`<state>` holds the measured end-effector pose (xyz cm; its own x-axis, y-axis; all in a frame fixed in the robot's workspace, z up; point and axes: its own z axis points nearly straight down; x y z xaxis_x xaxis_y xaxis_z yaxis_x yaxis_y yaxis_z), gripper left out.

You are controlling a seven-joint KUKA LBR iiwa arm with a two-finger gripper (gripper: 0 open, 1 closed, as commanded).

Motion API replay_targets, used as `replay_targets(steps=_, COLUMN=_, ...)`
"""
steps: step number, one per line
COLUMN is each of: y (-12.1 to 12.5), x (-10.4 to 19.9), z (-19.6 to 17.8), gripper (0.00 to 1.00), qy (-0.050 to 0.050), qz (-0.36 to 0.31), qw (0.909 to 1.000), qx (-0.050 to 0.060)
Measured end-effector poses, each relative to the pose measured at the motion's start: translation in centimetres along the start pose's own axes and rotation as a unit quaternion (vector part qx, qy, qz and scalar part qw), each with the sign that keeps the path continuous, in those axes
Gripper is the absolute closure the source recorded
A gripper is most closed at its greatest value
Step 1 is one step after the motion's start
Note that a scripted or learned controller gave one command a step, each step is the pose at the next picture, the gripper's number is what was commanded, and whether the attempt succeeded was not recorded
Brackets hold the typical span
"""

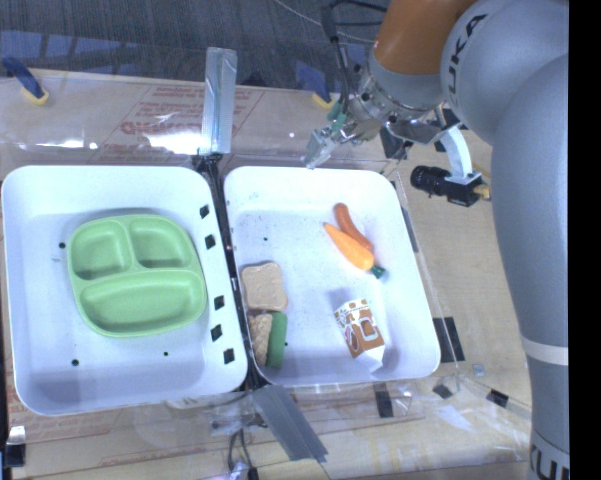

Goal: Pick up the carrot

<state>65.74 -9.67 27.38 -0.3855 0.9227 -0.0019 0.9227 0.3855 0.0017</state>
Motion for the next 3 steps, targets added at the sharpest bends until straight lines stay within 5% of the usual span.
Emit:
replay_targets(steps=1, y=-0.5, x=-1.2, z=-0.5, gripper=1.00, qy=0.000, qz=-0.182, qw=0.9834, qx=0.000)
replay_targets(steps=2, y=-2.6, x=-1.3, z=0.7, gripper=1.00, qy=0.002, qz=-0.041, qw=0.9992, qx=0.003)
replay_targets(steps=3, y=-0.2, x=-0.4, z=1.7, gripper=1.00, qy=0.001, qz=-0.019, qw=0.9998, qx=0.001)
